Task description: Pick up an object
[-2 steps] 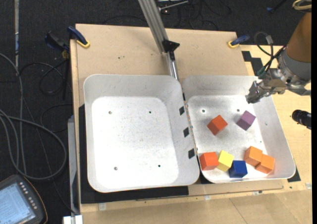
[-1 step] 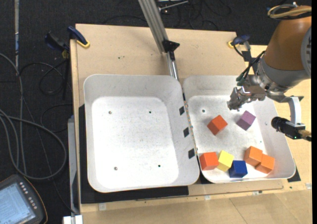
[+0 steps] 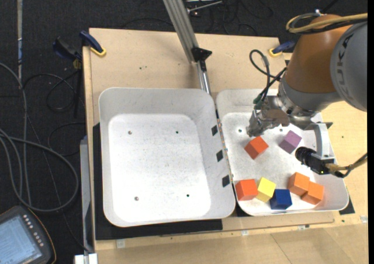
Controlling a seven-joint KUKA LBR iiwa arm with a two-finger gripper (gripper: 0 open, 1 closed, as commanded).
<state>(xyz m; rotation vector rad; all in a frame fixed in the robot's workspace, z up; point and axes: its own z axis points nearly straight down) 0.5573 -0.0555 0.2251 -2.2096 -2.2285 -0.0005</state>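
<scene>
Camera view: arm over right bin (image 3: 342,204), gripper (image 3: 257,131) low above an orange-red block (image 3: 256,147).
Gripper sits just above and beside the orange-red block near the bin's middle; finger state cannot tell, wrist body blocks them, no block seen between them. Purple block (image 3: 290,141) lies right of the orange-red one, apart from it. Along the near wall: orange block (image 3: 246,189), yellow block (image 3: 266,188) touching it, blue block (image 3: 281,199) just beside yellow, then two orange blocks (image 3: 306,187) together toward the right corner. Left bin (image 3: 117,105) sits beside the right bin on the wooden bench (image 3: 146,52). Tablet (image 3: 20,239) at bottom-left on dark floor.
</scene>
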